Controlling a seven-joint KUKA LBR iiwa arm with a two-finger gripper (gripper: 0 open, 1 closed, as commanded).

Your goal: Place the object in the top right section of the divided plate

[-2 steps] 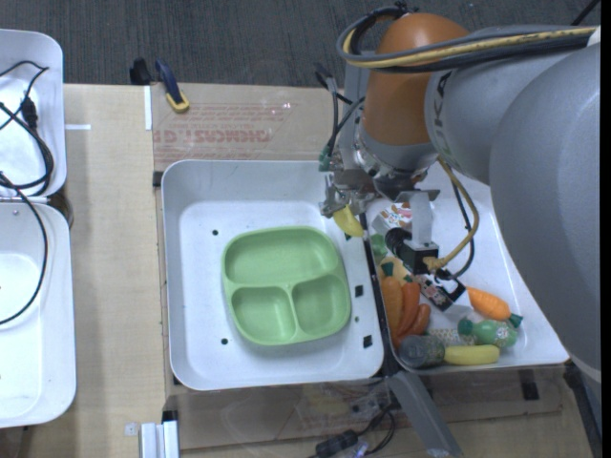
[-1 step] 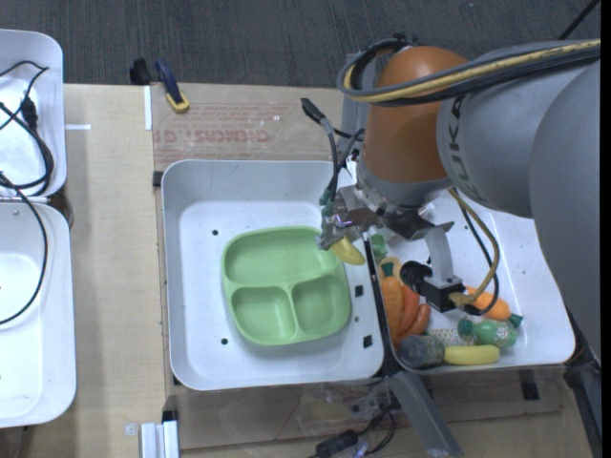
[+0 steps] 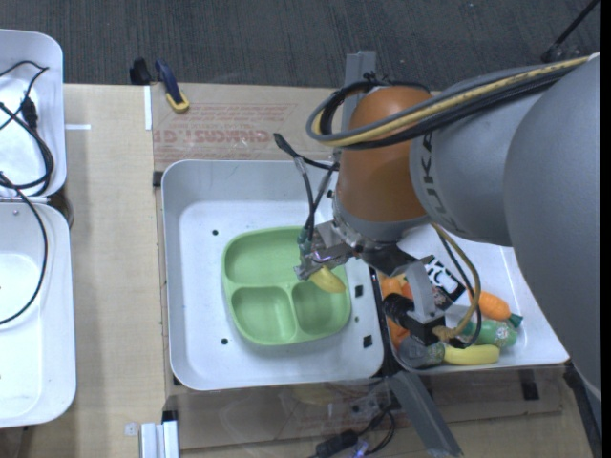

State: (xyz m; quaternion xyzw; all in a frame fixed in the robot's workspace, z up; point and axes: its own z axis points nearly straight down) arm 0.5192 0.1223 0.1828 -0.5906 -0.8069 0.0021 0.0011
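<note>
At frame center, the claw (image 3: 319, 263) is closing around one yellow banana-like object (image 3: 328, 280), hovering over the right side of one green divided plate (image 3: 263, 299) sitting in a white bin (image 3: 191, 256).

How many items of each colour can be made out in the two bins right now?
Green: 2, the divided plate and a green item
Yellow: 2, the object at the gripper and a banana
Orange: 1, a carrot
Total: 5; others may lie hidden under the arm.
</note>
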